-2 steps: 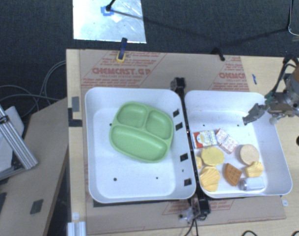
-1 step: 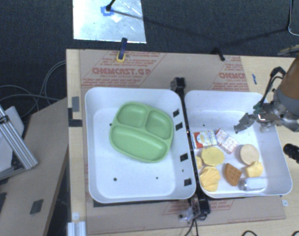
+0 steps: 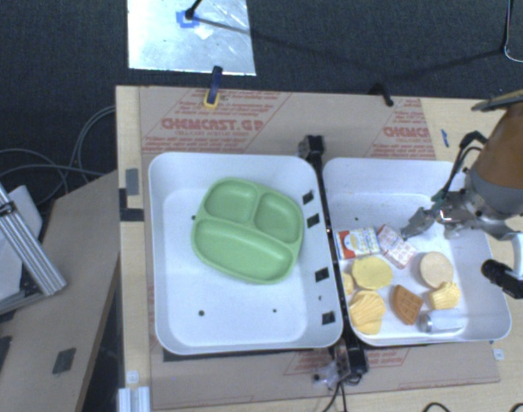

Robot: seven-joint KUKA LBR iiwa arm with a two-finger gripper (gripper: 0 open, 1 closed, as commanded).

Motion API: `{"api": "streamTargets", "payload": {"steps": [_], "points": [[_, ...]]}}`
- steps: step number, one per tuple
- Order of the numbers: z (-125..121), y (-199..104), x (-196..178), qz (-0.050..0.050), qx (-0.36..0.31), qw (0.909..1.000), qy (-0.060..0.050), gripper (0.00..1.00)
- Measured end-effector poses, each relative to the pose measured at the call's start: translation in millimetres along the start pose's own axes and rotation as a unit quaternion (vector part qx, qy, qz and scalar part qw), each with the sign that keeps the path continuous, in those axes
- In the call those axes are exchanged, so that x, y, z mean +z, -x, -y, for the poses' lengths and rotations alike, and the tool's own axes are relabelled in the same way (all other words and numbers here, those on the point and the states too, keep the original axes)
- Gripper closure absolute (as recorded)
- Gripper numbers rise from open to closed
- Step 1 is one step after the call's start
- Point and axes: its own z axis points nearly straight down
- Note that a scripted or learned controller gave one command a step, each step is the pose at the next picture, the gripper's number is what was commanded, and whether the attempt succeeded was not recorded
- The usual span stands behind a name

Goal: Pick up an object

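Gripper (image 3: 418, 223) is hovering over right bin (image 3: 390, 174), fingers' state can't be told; small packet (image 3: 397, 245) is lying just below-left of tip, beside other food items, not gripped.

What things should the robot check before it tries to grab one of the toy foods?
1. Toys are in reach, in the right bin: ok.
2. Gripper is over that bin, above the toys: ok.
3. Fingers open wide enough: cannot tell.
4. Nothing already held: cannot tell.
5. A target stands apart: not ok; the round yellow piece, red-and-white packet and brown piece crowd together.
6. Green divided plate in the left bin is out of the way: ok.
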Motion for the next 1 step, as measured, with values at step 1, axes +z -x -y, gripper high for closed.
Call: {"api": "streamTargets", "payload": {"steps": [1], "points": [[-2.6, -0.9, 45.8, -0.001, 0.000, 1.0000, 0.003, 0.00]]}}
